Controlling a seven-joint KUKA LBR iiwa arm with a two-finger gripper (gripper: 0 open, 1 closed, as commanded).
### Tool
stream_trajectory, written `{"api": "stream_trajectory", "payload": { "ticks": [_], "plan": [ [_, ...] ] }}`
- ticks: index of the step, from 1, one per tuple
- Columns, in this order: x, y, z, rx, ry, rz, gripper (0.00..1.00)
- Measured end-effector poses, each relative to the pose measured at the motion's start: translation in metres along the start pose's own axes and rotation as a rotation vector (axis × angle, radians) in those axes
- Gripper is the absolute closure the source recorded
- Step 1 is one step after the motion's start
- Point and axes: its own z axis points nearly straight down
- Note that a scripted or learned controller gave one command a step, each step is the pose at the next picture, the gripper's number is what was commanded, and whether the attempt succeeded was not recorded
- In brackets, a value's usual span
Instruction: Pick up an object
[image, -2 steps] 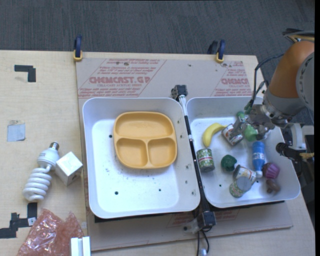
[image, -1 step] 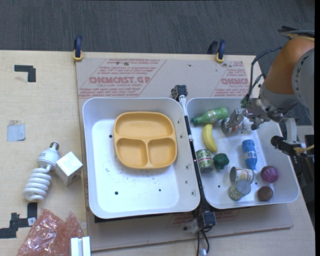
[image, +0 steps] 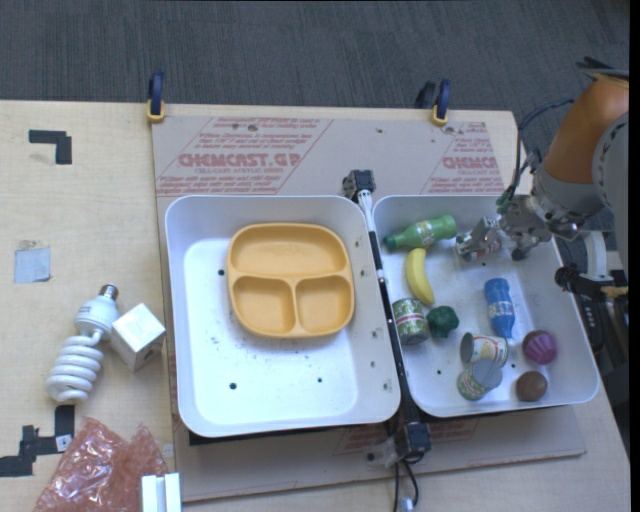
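The right bin (image: 570, 385) holds several small objects. A green bottle (image: 422, 233) lies at its back, with a yellow banana (image: 419, 276) just in front of it. Further forward are a small can (image: 409, 320), a dark green lump (image: 442, 321), a blue bottle (image: 500, 307), two paper cups (image: 482, 365), a purple ball (image: 540, 346) and a brown ball (image: 531, 385). My gripper (image: 480, 241) hangs low over the bin's back part, right of the green bottle and behind the blue bottle. The arm's orange band (image: 592, 128) is at the upper right.
The left bin (image: 200, 390) holds a yellow divided tray (image: 291, 278). On the bench to the left lie a spiral light bulb (image: 82, 348), a white cube (image: 138, 335) and a crumpled reddish wrapper (image: 95, 470). Blue clamps (image: 155, 96) pin the cardboard at the back.
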Motion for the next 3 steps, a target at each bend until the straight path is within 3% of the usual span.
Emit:
{"api": "stream_trajectory", "payload": {
  "ticks": [1, 2, 3],
  "plan": [
    [0.001, 0.000, -0.010, 0.000, -0.002, -0.002, 1.00],
    [0.000, 0.000, -0.010, -0.001, -0.002, -0.002, 0.00],
    [0.001, 0.000, -0.021, -0.002, -0.004, -0.004, 1.00]
  ]
}}
